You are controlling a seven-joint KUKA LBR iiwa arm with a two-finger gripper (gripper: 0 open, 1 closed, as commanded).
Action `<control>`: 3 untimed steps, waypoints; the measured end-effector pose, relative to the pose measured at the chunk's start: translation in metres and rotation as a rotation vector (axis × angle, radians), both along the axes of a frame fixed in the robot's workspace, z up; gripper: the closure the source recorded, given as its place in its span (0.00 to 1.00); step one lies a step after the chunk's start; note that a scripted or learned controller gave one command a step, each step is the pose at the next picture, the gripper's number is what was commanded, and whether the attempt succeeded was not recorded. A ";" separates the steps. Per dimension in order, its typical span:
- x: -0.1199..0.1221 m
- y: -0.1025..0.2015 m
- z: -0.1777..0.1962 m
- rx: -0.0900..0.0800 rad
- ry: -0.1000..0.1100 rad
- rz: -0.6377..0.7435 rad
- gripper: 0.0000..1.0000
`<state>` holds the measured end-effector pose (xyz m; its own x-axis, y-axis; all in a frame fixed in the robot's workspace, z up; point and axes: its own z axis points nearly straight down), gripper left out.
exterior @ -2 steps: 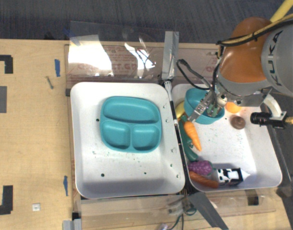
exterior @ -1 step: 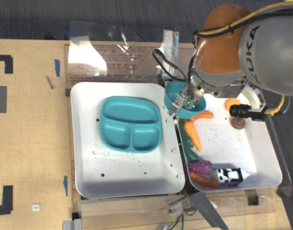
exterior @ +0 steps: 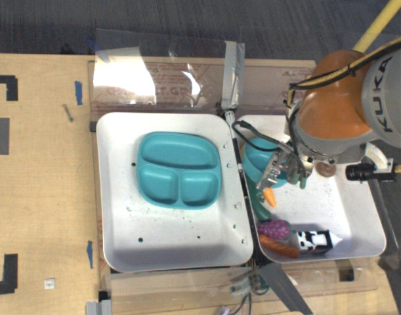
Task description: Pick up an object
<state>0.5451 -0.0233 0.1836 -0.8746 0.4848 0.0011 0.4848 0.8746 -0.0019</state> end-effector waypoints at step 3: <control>-0.038 -0.036 0.002 0.001 -0.006 0.141 0.00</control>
<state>0.5073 -0.0597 0.1856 -0.9341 0.3569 -0.0038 0.3569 0.9341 0.0016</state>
